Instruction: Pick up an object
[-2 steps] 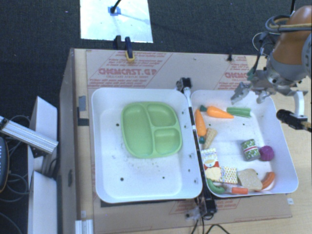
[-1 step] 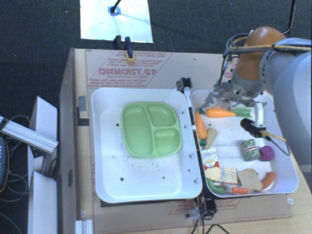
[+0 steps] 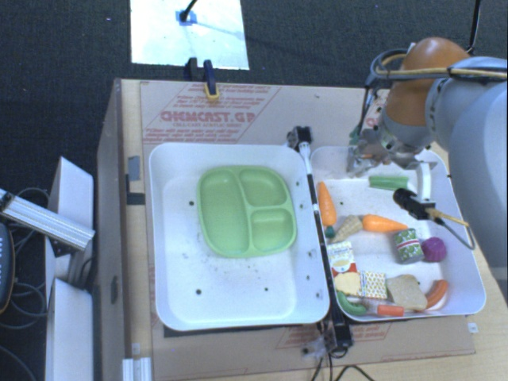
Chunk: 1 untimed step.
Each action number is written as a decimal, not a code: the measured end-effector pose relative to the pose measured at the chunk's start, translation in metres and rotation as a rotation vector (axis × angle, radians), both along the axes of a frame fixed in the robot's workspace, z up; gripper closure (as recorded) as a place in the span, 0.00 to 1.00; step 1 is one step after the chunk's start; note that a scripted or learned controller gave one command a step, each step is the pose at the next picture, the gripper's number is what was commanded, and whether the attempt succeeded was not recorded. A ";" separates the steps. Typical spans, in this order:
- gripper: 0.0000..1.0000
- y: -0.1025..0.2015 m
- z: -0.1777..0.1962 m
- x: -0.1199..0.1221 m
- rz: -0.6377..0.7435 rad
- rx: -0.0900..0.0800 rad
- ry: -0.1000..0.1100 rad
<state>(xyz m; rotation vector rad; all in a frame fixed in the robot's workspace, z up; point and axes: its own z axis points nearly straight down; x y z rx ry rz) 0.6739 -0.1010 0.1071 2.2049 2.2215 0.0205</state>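
My gripper hangs over the back of the right bin, near its far left corner. Nothing is seen between its tips. A green stick lies just to its right. Toward the front from the gripper, an orange carrot lies along the bin's left wall, and a second carrot sits mid-bin. Further forward are a pale corn piece, a small can, a purple ball and a bread slice.
The left bin holds a green divided plate. Several more toy foods crowd the right bin's front edge, among them a yellow cheese piece and an orange sausage. The arm enters from the right.
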 end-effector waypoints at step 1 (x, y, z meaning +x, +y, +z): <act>0.00 0.000 0.000 0.000 0.001 0.000 0.001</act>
